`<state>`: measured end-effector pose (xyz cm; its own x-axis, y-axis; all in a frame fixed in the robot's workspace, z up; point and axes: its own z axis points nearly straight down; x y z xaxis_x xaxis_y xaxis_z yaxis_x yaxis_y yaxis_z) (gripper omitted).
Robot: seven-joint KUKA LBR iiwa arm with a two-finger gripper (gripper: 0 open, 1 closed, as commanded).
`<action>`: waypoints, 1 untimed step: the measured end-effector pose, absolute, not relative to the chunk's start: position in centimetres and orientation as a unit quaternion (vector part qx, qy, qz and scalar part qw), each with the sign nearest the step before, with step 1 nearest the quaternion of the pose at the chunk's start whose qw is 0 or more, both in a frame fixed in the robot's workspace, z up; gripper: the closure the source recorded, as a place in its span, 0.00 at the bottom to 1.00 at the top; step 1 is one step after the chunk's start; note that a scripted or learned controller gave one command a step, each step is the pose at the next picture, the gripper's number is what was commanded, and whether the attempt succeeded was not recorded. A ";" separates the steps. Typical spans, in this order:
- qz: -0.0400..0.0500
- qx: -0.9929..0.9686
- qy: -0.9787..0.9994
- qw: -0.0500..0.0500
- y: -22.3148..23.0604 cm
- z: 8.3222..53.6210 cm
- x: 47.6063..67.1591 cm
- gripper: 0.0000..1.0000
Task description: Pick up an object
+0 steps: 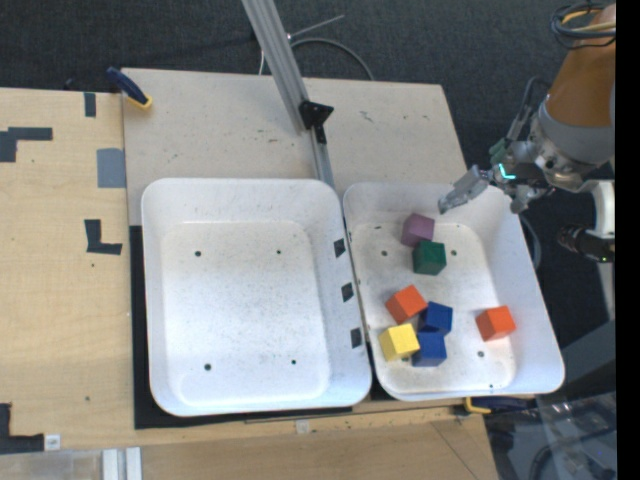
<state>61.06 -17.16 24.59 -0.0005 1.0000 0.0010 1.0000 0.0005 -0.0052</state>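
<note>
The right bin [462, 280] holds several small blocks: a purple one [418, 229], a green one [429, 257], an orange one [406, 302], two blue ones [436, 318] [430, 347], a yellow one [399, 341] and a red-orange one [495, 322]. My gripper [488, 195] hangs over the bin's far right corner, above and to the right of the purple block. It is open, its fingers spread wide with nothing between them. No block touches it.
The left bin [240, 288] lies beside the right one. A slanted metal rail [285, 63] runs down to the gap between the bins at the back. A blue and yellow tool [130, 87] rests at the bench's far left.
</note>
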 end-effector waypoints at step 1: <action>0.001 -0.706 -0.708 0.000 -17.2 24.9 61.1 0.00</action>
